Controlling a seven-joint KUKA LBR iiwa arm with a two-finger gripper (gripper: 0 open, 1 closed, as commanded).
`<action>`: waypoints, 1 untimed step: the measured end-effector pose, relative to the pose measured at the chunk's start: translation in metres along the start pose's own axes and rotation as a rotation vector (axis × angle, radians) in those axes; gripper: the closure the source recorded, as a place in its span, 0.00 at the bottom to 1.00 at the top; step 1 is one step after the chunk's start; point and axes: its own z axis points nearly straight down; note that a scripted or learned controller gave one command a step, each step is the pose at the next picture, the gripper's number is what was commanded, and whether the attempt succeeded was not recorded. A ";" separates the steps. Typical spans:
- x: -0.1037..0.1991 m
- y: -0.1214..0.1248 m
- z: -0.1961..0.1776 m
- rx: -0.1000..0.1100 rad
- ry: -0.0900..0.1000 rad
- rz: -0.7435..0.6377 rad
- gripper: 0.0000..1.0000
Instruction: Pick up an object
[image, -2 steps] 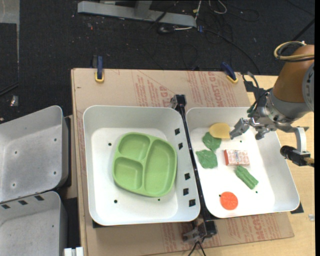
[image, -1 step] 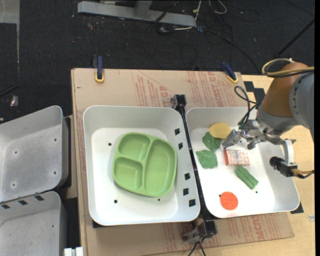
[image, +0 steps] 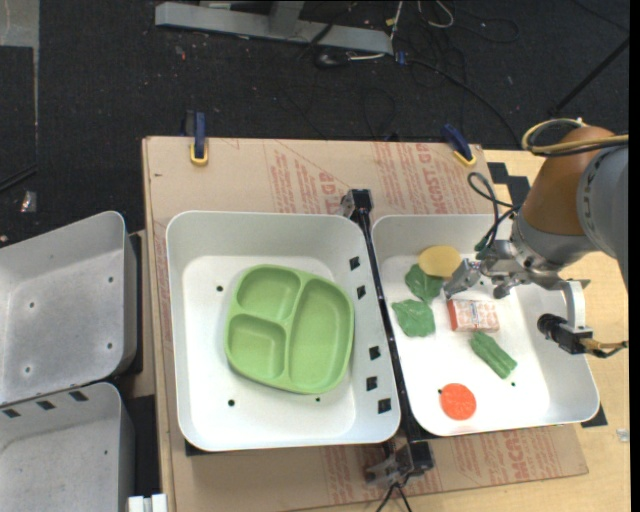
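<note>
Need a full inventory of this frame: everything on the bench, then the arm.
white bins: 2, white, side by side on the bench
divided plate: 1, light green, in the left bin
yellow piece: 1, yellow, top of right bin
green pieces: 3, green, right bin, two left of centre and one lower right
small box: 1, red and white, middle of right bin
orange disc: 1, orange, bottom of right bin
clamps: 2, blue and yellow, far edge of the board
arm: 1, grey with orange band, from the right
claw: 1, over right bin, above the box
</note>
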 end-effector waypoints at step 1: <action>0.000 0.001 -0.011 -0.003 -0.001 -0.001 1.00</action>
